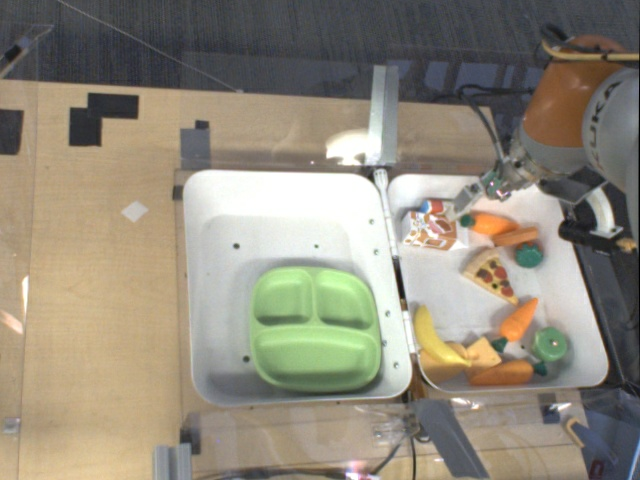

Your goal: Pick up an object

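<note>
A pale wooden worktop point(90, 298) is seen from above, with dark grey carpet beyond its far edge and a few black patches marked on its left part. Two shallow white bins are set side by side on it, separated by a metal divider.

In the left bin point(215, 218) a green sectioned tray point(315, 328) is placed toward the near side.

The right bin point(580, 298) is stocked with toy foods. A small red and white carton point(431, 230) lies at the far left corner, with an orange carrot point(490, 224) just beside it and an orange sausage-like piece point(516, 237) next to that. A green round item point(529, 257) and a pizza slice point(491, 273) are found near the middle. Along the near side a banana point(432, 338), a cheese wedge point(485, 351), a second carrot point(518, 319), a green cup-like item point(549, 345) and an orange piece point(503, 373) are gathered.

The arm point(575, 108) is reached in from the right, angled down to the far part of the right bin. The pincer point(478, 196) is held just above the first carrot and the carton; whether it is apart or together cannot be told, and nothing is seen clamped in it.
</note>
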`<state>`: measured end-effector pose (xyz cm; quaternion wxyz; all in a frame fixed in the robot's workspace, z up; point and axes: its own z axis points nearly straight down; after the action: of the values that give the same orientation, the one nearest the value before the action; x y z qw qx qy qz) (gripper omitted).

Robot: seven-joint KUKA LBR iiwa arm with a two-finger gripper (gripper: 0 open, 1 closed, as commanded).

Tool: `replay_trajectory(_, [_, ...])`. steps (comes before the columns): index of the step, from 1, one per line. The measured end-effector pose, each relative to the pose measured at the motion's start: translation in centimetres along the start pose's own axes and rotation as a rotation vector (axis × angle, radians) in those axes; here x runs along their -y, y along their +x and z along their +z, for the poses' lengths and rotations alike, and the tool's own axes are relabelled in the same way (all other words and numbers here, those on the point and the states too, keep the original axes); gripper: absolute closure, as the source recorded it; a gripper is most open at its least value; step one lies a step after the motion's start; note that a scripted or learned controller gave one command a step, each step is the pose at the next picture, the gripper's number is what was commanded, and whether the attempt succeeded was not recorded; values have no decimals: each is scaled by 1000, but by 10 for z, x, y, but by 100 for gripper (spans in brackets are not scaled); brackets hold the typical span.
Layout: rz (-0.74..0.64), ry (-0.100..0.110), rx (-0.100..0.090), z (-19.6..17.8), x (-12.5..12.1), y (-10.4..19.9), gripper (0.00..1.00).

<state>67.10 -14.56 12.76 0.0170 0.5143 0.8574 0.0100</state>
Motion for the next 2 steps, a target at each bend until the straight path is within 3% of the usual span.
replay_trajectory(2, [21, -2, -1, 1, 0, -1, 0])
